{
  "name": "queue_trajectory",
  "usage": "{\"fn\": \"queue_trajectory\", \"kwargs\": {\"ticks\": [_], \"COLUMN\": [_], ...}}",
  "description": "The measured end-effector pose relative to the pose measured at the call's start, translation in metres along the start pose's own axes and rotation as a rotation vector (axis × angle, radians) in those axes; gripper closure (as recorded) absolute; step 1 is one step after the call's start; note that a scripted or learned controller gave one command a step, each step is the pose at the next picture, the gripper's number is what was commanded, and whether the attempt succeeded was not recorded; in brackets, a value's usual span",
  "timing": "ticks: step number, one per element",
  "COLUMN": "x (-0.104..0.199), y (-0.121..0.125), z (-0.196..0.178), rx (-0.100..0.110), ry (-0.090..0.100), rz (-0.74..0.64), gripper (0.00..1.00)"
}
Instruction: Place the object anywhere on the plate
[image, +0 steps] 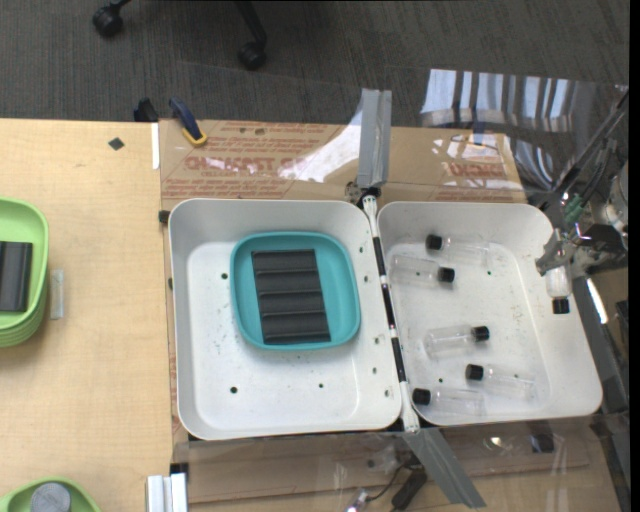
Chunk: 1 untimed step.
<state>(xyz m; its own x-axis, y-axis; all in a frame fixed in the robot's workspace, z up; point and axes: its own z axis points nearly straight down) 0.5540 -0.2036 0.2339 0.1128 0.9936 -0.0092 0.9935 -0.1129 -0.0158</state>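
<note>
Hovering at three o'clock over the right bin's (520, 215) rim, the pincer (560, 262) carries a clear capped tube (560, 296) pinched between its fingers; next, carry it toward nine o'clock onto the teal plate (345, 290).

Plate (296, 292) lies centred in the left bin (200, 390). Five tubes (455, 343) lie scattered in the right bin (570, 400), two toward its front edge. Gripper (560, 255) hangs at that bin's right rim.

Open white floor around the teal plate (295, 290) in the left bin (200, 400). 5 clear tubes (455, 340) scattered across the right bin (570, 400), bare floor between. Raised divider (385, 300) between both bins.
</note>
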Motion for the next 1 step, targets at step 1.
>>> {"fn": "queue_trajectory", "kwargs": {"ticks": [1], "x": [-0.0007], "y": [0.0002], "z": [-0.0080], "rx": [0.001], "ry": [-0.001], "rz": [-0.002], "gripper": [1.00]}}
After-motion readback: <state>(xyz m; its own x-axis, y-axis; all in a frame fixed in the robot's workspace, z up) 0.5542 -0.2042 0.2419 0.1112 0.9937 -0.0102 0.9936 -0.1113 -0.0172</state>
